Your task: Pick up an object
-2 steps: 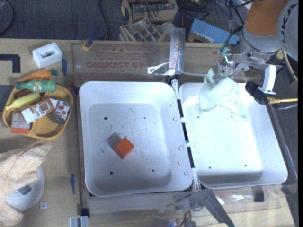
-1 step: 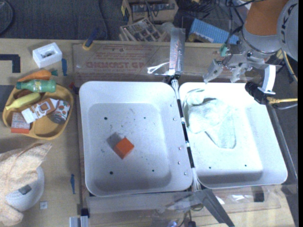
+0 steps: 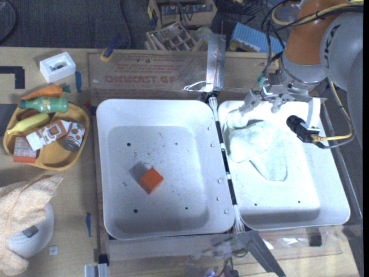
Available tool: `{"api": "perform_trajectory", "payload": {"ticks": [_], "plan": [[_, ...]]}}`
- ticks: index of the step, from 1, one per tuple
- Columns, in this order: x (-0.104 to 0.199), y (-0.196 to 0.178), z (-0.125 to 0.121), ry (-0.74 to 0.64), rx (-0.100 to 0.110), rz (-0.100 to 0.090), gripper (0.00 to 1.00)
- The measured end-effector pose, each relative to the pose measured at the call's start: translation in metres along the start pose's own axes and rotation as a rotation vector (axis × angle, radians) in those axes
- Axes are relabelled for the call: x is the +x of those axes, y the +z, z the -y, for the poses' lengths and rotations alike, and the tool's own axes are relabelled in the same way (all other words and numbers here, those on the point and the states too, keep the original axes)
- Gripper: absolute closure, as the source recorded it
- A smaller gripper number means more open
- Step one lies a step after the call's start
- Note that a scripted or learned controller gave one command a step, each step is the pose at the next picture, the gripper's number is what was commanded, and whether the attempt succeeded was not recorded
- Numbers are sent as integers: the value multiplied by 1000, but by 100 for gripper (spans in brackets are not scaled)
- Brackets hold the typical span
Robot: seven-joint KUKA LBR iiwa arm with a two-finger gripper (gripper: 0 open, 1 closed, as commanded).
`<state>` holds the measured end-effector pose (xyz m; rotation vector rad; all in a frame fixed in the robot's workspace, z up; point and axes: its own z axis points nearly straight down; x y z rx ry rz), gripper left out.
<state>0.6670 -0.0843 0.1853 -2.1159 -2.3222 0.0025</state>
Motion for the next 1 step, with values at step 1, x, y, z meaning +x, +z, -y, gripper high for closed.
{"api": "perform_trajectory", "payload": {"ticks": [1], "plan": [[2,-12,-2,-4,-4,3,100]]}}
